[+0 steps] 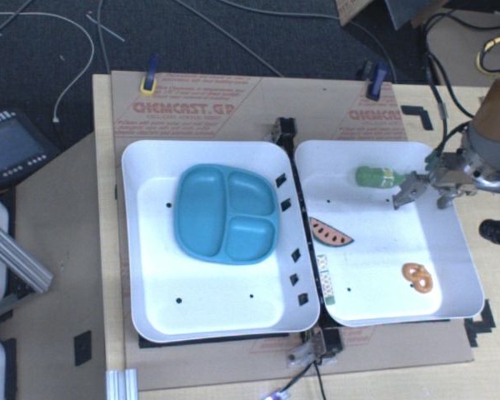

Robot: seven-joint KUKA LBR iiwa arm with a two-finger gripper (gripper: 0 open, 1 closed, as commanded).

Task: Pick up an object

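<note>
From the overhead camera view we have two white bins side by side on the bench: the left bin [150, 248] carries a blue divided plate [227, 213], sitting toward its far half, while the right bin [458, 248] holds the pickings. A green bottle-like object [375, 176] lies on its side near the right bin's far edge, a watermelon-slice toy [329, 232] rests close to that bin's left wall, and a small pretzel [417, 277] sits toward its near right corner. The gripper [422, 194] comes in over the right bin's far right corner, its two fingers spread apart with nothing between them, the nearer fingertip just beside the green object's right end. This looks like the approach step, with no grasp made yet. The green object seems the likely target; the next move calls for shifting left so the fingers straddle it, dropping to the bin floor and closing across its narrow width. It is round, so it may roll off.
</note>
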